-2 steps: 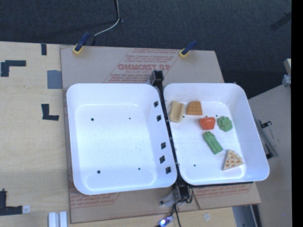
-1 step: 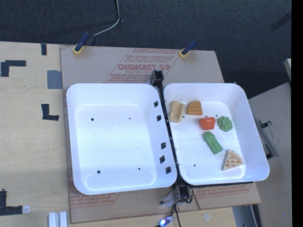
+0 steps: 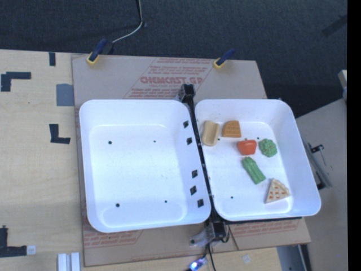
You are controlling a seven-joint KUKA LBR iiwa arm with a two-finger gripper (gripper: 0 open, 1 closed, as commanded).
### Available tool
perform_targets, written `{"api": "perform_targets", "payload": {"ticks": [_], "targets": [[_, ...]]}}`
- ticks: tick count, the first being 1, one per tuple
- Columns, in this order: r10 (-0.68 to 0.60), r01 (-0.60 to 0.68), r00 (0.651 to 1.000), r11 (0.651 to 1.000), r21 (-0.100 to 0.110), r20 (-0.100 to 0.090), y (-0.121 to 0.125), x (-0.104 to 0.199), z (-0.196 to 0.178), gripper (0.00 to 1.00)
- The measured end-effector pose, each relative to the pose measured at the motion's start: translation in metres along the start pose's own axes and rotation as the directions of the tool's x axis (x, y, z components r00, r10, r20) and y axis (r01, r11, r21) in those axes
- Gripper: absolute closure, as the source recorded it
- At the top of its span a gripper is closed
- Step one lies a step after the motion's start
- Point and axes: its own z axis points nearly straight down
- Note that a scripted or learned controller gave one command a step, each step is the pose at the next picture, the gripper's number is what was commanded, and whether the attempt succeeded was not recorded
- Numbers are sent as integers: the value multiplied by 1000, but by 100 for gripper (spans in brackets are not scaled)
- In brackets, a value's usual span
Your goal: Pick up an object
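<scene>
Six toy foods (image 3: 246,147) in right-hand bin (image 3: 231,180)

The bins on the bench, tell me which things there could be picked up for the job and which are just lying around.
Could be picked up, all in the right bin:
tan roll
orange bread slice
red pepper
green broccoli
green pickle
waffle wedge

Just lying about:
left bin
two yellow-and-blue clamps
cardboard sheet
black cable

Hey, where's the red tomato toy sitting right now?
The red tomato toy lies in the right bin, near its middle, just below the orange bread piece and touching the green broccoli on its right.
</scene>
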Motion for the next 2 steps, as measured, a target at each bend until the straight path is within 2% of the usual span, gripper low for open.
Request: {"api": "perform_targets", "payload": {"ticks": [1,2], "targets": [[-1,1,1000,1000,-2,1,1,0,-10,100],[-1,1,1000,1000,-1,1,1,0,-10,0]]}}
